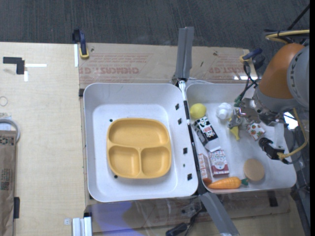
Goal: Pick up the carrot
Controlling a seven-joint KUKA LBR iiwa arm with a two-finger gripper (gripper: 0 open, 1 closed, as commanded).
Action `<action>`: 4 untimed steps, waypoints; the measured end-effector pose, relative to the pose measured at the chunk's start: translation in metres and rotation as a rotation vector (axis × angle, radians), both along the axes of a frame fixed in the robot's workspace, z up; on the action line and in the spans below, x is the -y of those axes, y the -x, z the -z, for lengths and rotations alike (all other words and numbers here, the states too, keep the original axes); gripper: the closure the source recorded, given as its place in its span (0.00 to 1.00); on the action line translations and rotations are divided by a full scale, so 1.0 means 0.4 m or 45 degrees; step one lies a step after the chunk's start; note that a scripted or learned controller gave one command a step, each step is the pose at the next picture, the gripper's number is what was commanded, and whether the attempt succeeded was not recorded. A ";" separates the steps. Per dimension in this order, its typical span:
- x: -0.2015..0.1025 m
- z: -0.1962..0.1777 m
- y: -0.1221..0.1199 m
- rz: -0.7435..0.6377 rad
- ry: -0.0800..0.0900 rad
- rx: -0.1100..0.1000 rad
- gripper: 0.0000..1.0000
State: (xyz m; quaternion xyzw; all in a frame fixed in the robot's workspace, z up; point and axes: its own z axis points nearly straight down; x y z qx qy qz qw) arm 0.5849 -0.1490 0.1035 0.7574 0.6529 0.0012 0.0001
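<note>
Two white bins side by side: left bin (93,146) carrying a yellow divided plate (139,148), right bin (290,181) crowded with small items under the grey-and-orange arm (285,80). Gripper (242,118) low over the bin's upper middle, jaw state impossible to tell. Carrot (225,183) flat against the front wall, well apart from the gripper, just beside a small carton (218,162) and near a round wooden disc (254,170). Likely trouble: fingers fouling wall or carton, pinching a neighbour instead, or rolling the carrot away.
</note>
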 end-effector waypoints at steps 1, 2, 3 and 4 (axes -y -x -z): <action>-0.047 0.007 0.082 0.580 0.001 0.024 1.00; -0.097 0.005 0.074 1.180 -0.001 0.004 1.00; -0.114 0.009 -0.130 1.562 0.015 -0.027 1.00; -0.042 0.011 -0.117 1.555 -0.002 0.008 1.00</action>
